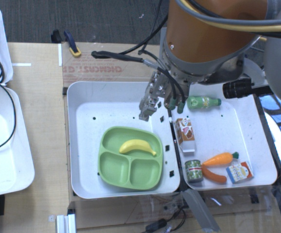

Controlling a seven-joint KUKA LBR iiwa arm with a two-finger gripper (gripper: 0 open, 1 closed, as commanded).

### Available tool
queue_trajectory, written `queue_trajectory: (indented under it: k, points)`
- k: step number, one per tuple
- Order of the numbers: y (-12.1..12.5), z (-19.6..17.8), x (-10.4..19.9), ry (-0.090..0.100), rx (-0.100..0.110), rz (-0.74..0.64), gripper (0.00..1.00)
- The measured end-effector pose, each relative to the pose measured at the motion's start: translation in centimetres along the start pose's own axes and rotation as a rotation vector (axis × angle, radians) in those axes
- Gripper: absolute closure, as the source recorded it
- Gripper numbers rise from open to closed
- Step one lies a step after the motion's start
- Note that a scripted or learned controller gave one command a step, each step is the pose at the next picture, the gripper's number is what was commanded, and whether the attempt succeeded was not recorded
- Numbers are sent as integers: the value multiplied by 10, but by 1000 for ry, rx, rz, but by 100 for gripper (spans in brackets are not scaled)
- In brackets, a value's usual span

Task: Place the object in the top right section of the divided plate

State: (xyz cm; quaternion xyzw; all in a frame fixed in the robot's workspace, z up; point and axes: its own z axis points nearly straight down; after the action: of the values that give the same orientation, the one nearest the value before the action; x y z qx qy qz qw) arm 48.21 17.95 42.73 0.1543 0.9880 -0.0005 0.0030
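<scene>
From the overhead camera we see the green divided plate [130, 176] in the lower middle of the frame, resting flat in the left of the two white bins [82, 130]; the banana [138, 147] lies curved in its long upper compartment, spanning the middle and reaching toward the upper right section, so we judge the placing done or nearly so; the plate looks like smooth moulded plastic with raised ridges, the banana glossy and yellow. The tool [155, 101] hangs above the bin's upper edge, up and right of the plate, apart from the banana; it grasps nothing we can see, though whether it is released or clenched we cannot tell. In the right bin [256, 130] lie a green bottle [204, 102], a small carton [185, 135], a carrot [218, 160] and a can [193, 170], likely set aside as spares.
</scene>
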Motion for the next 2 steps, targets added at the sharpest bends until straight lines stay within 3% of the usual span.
queue_trajectory:
  k: [1,2]
  points:
    - [0,0,0,0,0,0,0]
    - [0,-9,-2,-2,0,1,100]
